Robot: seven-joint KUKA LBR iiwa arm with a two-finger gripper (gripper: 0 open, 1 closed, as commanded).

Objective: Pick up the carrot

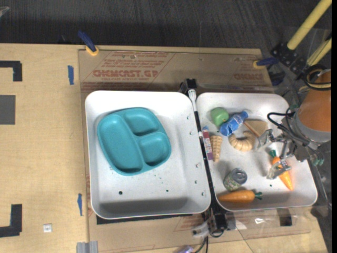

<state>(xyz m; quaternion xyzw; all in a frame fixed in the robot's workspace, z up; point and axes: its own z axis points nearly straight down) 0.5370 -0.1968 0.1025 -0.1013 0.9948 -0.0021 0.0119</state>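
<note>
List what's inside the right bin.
The right bin holds a green toy, blue bottle, croissant, small can and two carrots. The gripper hides what lies beneath it.

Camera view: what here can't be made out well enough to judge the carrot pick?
- Tool: its fingers blur into cables; whether they grip the small carrot is unclear.
- Arm: cut off by the right edge.
- Can: label too small to read.
- Long carrot: fully visible, untouched.

A robotics lab: taped bench (42, 141), clamped cardboard (158, 70), white bins (100, 194).
</note>
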